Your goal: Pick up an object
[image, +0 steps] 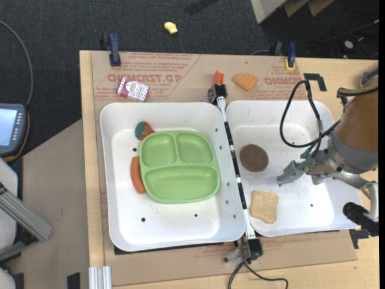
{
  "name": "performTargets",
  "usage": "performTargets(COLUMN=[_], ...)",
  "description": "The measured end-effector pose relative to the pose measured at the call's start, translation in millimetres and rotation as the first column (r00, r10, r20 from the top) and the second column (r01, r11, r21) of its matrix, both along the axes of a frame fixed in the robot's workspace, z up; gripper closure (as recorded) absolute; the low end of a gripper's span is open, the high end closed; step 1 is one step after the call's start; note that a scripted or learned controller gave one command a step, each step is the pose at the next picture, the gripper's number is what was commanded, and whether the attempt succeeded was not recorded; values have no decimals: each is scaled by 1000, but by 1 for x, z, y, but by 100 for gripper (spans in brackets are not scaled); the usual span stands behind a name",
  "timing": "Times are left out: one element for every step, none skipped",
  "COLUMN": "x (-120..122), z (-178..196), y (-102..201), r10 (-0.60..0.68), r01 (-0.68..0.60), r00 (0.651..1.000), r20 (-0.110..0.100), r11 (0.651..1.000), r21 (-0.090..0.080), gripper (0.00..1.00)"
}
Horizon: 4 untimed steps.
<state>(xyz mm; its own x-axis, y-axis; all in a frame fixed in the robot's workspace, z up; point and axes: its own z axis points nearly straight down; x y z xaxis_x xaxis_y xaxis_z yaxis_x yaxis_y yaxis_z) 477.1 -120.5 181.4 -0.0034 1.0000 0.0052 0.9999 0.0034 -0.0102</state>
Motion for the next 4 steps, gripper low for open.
performTargets(x=[61, 121, 174, 173], z=[-102, -96, -96, -85], y=[13, 18, 21, 21], r10=[0, 0, 0, -1], r01=[0, 0, 1, 1], r00=[1000, 1000, 1000, 1000], r20=[11, 16, 17, 15], r11=[1000, 1000, 1000, 1000], r21=[-5, -7, -7, -8], gripper=[0, 0, 0, 100])
